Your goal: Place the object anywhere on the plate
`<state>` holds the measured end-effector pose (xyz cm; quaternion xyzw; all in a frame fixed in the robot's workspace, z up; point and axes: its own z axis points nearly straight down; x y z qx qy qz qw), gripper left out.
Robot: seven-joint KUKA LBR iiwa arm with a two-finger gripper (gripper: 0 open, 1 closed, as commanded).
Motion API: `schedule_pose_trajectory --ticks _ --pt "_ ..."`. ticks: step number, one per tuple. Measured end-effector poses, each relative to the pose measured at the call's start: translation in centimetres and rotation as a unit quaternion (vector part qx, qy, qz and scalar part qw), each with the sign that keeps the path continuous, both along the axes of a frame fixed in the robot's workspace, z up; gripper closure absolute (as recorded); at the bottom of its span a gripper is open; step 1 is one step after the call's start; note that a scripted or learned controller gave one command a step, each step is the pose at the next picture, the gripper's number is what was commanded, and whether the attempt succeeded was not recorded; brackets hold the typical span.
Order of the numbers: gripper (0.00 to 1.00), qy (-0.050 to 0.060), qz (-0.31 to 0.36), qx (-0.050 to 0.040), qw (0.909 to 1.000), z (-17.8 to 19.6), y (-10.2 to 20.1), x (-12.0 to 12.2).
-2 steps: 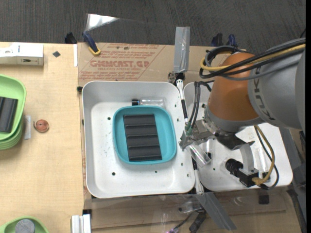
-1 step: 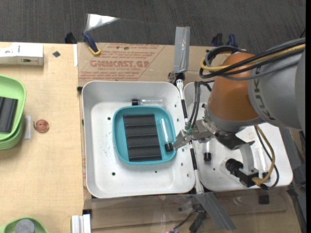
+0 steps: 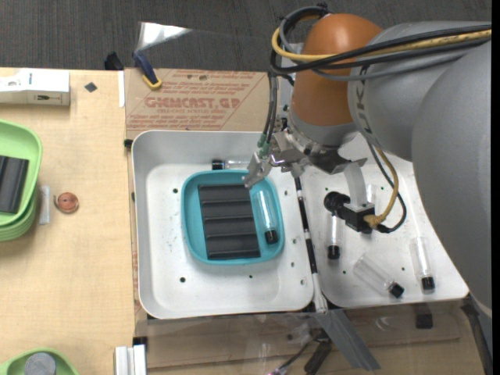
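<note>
Here, the arm [image 3: 406, 76] is reaching in over the two white bins, its bulk hiding much of the right bin [image 3: 445, 280]. The gripper [image 3: 262, 166] is hanging over the upper right corner of the teal plate [image 3: 191, 217], which is sitting in the left bin [image 3: 156, 287]. Its tips are small and blurred against the plate's rim, so whether it is clenched or released cannot be told. A clear tube [image 3: 267, 213] with a dark cap is lying on the plate, along its right side, just below the gripper; no contact between them can be made out. A dark ribbed insert [image 3: 226, 221] is covering the plate's middle. Right of the plate, in the right bin, more clear tubes [image 3: 379, 276] are lying scattered, some partly cut off by the arm and its cables [image 3: 383, 198].
</note>
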<state>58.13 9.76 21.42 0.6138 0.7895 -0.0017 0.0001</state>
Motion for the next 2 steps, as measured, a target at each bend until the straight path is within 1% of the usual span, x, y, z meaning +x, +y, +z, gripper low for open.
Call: schedule_pose_trajectory --ticks 1,2 --pt "0.0 0.0 -0.029 0.0001 0.9996 3.5 -6.7 -1.5" --pt "0.0 0.0 -0.038 0.0001 0.9993 12.6 -11.9 0.2"
